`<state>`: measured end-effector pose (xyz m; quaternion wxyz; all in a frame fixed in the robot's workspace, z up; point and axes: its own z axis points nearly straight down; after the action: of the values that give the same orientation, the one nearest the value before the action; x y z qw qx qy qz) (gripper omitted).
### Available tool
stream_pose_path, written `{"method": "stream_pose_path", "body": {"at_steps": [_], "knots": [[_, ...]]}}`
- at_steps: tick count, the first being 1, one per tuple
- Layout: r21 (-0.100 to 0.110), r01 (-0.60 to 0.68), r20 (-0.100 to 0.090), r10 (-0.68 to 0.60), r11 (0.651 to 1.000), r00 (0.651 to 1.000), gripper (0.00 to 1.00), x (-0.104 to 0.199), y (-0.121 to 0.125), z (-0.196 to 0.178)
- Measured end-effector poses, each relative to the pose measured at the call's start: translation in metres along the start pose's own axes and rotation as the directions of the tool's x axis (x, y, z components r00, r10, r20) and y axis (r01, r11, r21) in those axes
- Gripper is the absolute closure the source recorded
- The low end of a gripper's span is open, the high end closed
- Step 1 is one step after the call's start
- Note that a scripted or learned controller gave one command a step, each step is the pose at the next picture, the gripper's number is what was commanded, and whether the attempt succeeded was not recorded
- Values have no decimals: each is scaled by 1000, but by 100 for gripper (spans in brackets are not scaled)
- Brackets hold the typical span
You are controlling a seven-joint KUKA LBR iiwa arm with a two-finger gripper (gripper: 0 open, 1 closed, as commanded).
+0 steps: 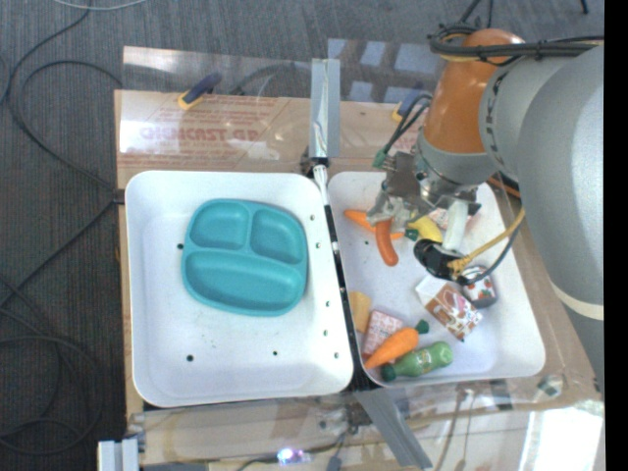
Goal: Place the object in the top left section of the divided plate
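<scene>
A teal divided plate (245, 258) lies in the left white bin (162, 361), with nothing in its three sections; its top left section (221, 226) is bare. My gripper (395, 207) hangs low over the upper part of the right bin (512, 346), right above an orange sausage-shaped toy (386, 244) that lies on the bin floor. A yellow toy (426, 229) sits just right of the gripper. The wrist hides how the gripper stands on the orange toy.
Lower in the right bin lie a carrot (395, 345), a green bottle (424, 359), a pink wafer (381, 326), a yellow wedge (361, 309) and a small printed box (452, 309). A black and yellow cable (461, 256) loops beneath the wrist. A metal rail (324, 106) divides the bins.
</scene>
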<state>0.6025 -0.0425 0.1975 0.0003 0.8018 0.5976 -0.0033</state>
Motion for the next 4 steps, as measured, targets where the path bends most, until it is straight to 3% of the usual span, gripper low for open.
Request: {"method": "stream_pose_path", "body": {"at_steps": [1,2,3,4], "knots": [[0,-166,-1,166,986,986,100,92,15,15],[0,-89,0,89,996,996,100,144,-11,14],[-2,-49,-1,49,999,999,100,210,5,-17],[1,-145,0,145,989,989,100,217,-12,-12]]}}
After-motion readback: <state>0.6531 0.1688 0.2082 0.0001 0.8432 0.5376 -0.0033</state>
